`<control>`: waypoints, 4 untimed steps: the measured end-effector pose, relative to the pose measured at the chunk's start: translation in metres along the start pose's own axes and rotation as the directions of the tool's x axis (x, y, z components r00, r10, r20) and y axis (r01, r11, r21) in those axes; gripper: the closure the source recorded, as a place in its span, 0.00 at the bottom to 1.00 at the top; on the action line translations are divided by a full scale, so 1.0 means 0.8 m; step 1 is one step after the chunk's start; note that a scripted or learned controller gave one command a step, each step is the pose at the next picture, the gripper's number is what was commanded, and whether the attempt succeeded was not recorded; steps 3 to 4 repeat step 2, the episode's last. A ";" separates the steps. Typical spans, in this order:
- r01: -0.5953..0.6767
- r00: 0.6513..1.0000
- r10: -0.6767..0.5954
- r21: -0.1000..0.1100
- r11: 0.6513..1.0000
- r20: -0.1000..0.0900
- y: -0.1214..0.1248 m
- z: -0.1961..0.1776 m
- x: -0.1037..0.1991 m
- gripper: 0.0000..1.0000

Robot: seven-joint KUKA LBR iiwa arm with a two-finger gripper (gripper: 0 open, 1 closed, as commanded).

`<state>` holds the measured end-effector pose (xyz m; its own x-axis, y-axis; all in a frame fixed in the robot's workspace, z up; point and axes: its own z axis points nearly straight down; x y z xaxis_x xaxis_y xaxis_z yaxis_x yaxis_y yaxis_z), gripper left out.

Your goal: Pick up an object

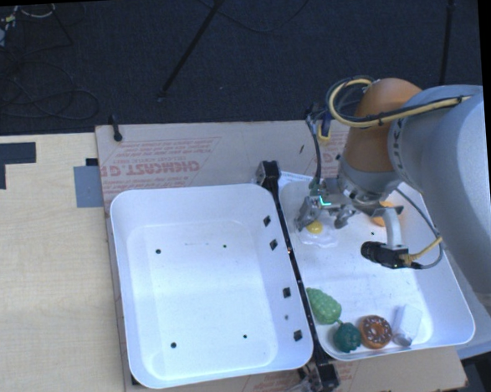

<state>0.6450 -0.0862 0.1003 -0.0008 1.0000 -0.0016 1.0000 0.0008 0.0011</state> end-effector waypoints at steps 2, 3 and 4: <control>0.000 1.000 0.000 0.004 1.000 0.000 -0.001 -0.011 -0.001 0.00; 0.000 1.000 0.000 0.004 1.000 0.000 -0.001 -0.011 -0.001 0.00; 0.000 1.000 0.000 0.004 1.000 0.000 -0.001 -0.011 -0.001 0.00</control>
